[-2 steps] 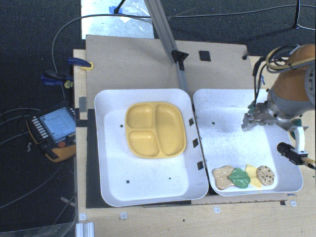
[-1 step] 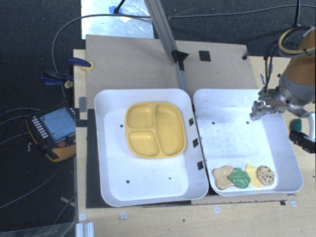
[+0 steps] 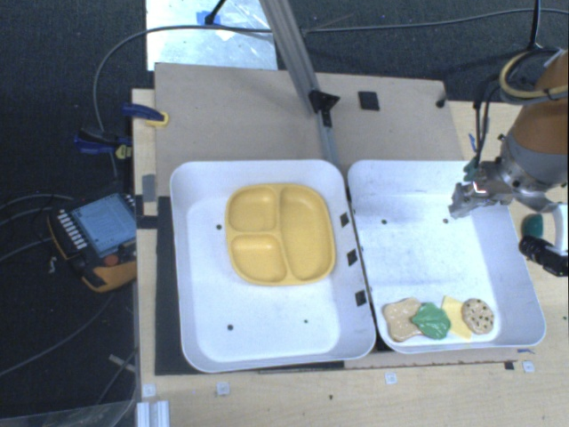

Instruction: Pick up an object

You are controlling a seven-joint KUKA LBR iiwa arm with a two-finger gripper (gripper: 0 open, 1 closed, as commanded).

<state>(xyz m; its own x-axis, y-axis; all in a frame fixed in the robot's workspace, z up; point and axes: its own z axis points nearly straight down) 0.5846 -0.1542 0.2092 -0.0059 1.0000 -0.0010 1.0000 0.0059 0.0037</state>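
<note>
In the right bin (image 3: pixel 418 238), several small play-food pieces lie along the near wall: a tan piece (image 3: pixel 401 318), a green leafy piece (image 3: pixel 432 319), a yellow wedge (image 3: pixel 457 314) and a round chocolate-chip cookie (image 3: pixel 478 315). My gripper (image 3: pixel 468 199) hangs over the far right part of that bin, well behind the pieces and apart from them. I see nothing held in it.
A yellow three-compartment plate (image 3: pixel 280 234) sits in the left bin (image 3: pixel 258 327). A slanted metal pole (image 3: pixel 298 56) crosses the bench behind the bins. Clamps and an electronic device (image 3: pixel 98 229) lie off the bench at the left.
</note>
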